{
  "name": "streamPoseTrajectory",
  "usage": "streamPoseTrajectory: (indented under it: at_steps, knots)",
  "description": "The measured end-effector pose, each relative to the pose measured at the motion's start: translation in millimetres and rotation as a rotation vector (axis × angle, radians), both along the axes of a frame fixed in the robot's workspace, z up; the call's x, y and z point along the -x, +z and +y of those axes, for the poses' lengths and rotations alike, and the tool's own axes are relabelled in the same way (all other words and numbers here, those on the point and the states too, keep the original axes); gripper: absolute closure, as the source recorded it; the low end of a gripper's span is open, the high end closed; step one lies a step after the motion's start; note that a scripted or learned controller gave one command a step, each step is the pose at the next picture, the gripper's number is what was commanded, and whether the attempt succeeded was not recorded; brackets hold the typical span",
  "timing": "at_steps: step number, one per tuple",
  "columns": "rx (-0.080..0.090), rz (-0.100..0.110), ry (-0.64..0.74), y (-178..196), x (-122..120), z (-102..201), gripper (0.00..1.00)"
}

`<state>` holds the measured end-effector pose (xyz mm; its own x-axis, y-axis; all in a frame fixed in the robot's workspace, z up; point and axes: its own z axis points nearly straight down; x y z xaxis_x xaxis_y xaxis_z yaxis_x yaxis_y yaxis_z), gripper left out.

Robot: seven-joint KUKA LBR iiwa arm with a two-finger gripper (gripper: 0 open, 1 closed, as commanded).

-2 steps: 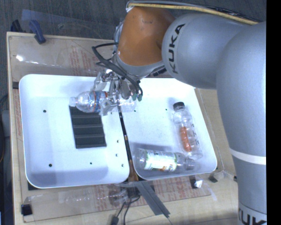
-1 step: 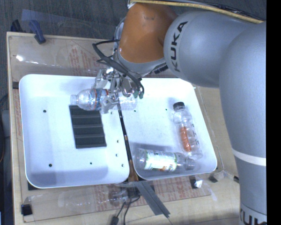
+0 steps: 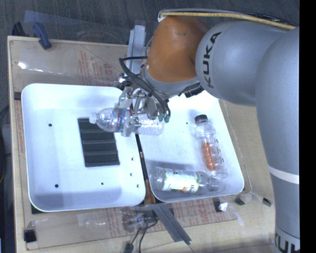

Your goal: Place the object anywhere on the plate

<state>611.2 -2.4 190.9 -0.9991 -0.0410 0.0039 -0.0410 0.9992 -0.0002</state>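
Here, in the camera view, we are seeing the grey arm's two-finger gripper [image 3: 132, 121] hanging over the seam between the two shallow white bins, its jaws pinching a clear crumpled plastic bottle [image 3: 117, 120] lying sideways above the left bin [image 3: 52, 162]. The dark ribbed rectangular plate [image 3: 99, 144] is lying just below that bottle. In the right bin [image 3: 234, 178], an orange-labelled clear bottle [image 3: 208, 144] and a green-labelled clear bottle [image 3: 181, 181] are lying.
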Motion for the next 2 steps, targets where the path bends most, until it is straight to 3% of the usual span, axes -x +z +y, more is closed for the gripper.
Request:
streamPoseTrajectory:
  at_steps: [1,2]
  knots:
    - [0.000,0.000,0.000,0.2,-0.1,0.0,0.00]
    - [0.000,-0.007,-0.161,51.7,33.8,31.7,0.00]
